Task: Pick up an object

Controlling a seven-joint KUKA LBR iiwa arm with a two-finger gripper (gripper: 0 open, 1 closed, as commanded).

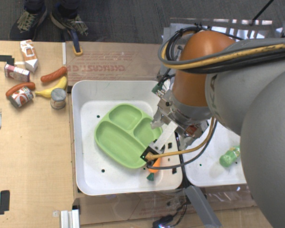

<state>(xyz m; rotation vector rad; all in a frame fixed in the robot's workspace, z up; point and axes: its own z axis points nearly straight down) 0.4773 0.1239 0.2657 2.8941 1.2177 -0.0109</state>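
A light green divided plate (126, 134) lies tilted in the left white bin (85, 127). A small orange object with a green tip (153, 167) sits at that bin's front right corner, just off the plate's edge. A green object (229, 156) lies in the right bin (213, 175). My gripper (178, 126) hangs under the orange wrist band, over the wall between the two bins, beside the plate's right rim. The arm's bulk hides what is below the gripper.
To the left of the bins, the wooden bench holds a red sausage (53, 74), a banana (54, 89), a small can (58, 99), a red-and-white can (20, 95) and small cartons (28, 55). A cardboard sheet (114, 63) lies behind the left bin.
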